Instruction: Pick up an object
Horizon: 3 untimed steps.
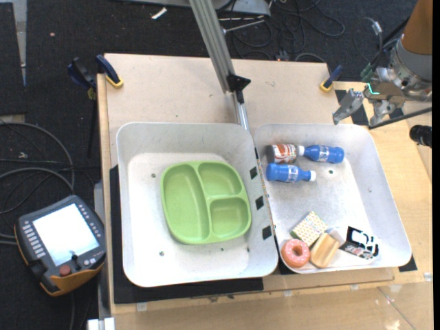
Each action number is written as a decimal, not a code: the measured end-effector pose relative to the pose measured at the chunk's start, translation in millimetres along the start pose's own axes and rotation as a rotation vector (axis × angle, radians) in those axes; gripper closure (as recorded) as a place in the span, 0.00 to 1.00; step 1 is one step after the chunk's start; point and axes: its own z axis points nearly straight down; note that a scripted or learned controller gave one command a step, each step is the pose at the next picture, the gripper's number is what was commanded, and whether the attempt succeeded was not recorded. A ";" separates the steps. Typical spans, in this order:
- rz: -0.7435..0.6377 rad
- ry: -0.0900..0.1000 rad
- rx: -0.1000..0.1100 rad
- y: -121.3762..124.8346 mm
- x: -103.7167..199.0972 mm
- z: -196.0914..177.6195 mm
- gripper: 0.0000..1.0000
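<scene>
Beside the green tray (206, 202), in the right bin (385, 184): blue bottle (289, 174), likely light, stiff, slippery, prone to roll; grasp across mid-body. Tool (363, 110) beyond the bin's far rim, empty; open or closed, cannot tell.

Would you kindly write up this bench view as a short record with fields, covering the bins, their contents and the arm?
left bin: green divided plate
right bin: two blue bottles, brown-capped bottle, pink doughnut, bread roll, checkered block, black-and-white item
gripper: above the right bin's far right corner, holding nothing
outside the bins: teach pendant, lower left
</scene>
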 end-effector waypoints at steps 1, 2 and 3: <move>0.000 0.001 0.003 8.6 -0.7 48.2 0.00; 0.001 0.002 0.006 13.5 -1.4 111.1 0.00; 0.003 0.001 0.005 9.3 -6.8 157.3 0.00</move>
